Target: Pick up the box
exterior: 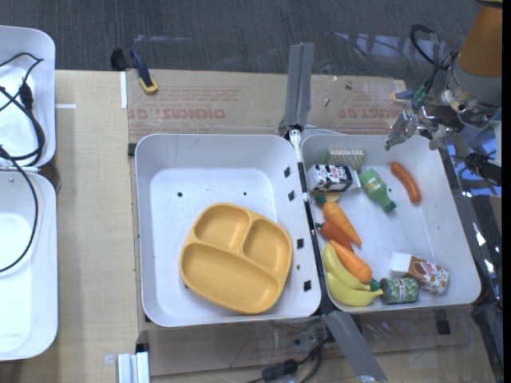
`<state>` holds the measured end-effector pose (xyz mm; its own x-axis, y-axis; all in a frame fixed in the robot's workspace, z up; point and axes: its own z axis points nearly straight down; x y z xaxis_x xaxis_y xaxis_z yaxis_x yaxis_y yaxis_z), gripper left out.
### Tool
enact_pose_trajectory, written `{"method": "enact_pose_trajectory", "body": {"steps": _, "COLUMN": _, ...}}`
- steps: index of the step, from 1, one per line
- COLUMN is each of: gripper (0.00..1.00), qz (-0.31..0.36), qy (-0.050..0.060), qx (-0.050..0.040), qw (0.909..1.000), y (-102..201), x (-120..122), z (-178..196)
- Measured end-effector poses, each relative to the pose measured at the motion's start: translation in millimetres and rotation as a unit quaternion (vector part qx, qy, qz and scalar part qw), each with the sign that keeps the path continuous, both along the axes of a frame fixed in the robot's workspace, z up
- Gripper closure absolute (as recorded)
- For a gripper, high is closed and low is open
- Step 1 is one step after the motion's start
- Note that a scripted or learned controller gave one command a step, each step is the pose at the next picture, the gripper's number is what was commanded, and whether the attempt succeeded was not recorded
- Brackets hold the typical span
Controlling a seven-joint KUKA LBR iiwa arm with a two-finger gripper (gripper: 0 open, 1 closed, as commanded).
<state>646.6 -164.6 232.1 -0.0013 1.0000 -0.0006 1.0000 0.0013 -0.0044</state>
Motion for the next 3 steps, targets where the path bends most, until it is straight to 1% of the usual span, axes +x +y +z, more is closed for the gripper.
{"method": "enact_pose_trajectory", "body": {"steps": 1, "gripper": 0.0, "qz": 0.102, "qy": -0.002, "qx": 0.0033, "qw": 0.9948, "y": -50.0, "x": -54.8, "z": -133.0}}
{"method": "enact_pose_trajectory", "body": {"steps": 2, "gripper": 1.0, "qz": 0.1, "qy": -0.001, "qx": 0.0024, "qw": 0.995, "y": -51.8, "x": -54.8, "z": -125.7}}
{"method": "enact_pose_trajectory", "body": {"steps": 3, "gripper": 0.0, "qz": 0.101, "qy": 0.0, "qx": 0.0036, "qw": 0.9949, "y": -50.3, "x": -54.7, "z": -126.0}}
